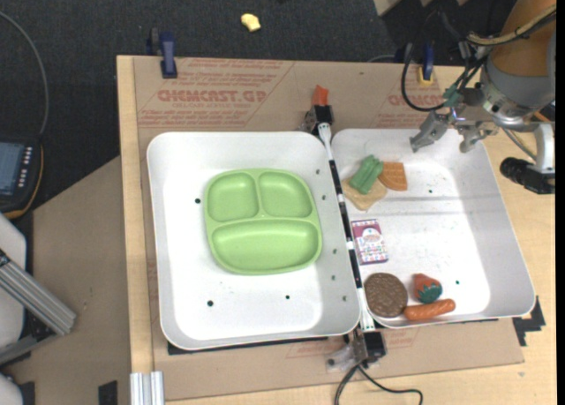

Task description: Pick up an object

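- Where the counter [132,218] carries two white bins side by side, the left bin [177,288] holds a green tray [261,221] with three compartments
- right bin [477,244] holds all the small things
- arm [528,41] reaches in from the right, over the right bin's far corner
- gripper [448,134] hangs open above that bin's far edge, nothing between its fingers
- brown disc [386,295] at the near left, touching a carrot [430,310]
- green piece [364,173] on a tan slab, orange wedge [393,176] beside it
- card [368,241] by the divider
- red-and-green piece [427,288] above the carrot
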`<action>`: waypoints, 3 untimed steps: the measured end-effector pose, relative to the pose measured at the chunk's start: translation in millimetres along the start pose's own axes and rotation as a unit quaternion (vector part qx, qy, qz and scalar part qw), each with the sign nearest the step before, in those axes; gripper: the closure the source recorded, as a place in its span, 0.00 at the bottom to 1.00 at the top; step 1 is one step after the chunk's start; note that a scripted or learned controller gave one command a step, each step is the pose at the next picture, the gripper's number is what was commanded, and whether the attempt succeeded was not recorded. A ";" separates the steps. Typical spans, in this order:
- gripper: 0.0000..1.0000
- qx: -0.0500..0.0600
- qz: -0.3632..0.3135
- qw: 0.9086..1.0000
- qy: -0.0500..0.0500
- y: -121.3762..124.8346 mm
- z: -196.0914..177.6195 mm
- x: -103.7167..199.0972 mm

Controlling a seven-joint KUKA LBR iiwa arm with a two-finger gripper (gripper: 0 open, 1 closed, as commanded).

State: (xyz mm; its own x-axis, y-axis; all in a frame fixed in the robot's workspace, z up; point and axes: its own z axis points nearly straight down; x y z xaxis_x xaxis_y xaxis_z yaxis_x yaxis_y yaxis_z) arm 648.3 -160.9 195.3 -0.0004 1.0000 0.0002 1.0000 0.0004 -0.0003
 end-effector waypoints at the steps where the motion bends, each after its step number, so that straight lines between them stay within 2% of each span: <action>1: 0.00 0.003 -0.002 1.000 0.001 17.9 68.7 32.8; 2: 0.00 -0.001 -0.001 1.000 0.001 19.5 100.2 60.2; 3: 0.00 -0.001 0.000 1.000 0.000 16.5 108.5 58.4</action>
State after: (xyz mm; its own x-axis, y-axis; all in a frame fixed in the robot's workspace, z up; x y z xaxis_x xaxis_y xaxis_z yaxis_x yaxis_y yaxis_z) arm 664.8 -102.5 86.9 -0.0003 1.0000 -0.0003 1.0000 0.0003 0.0020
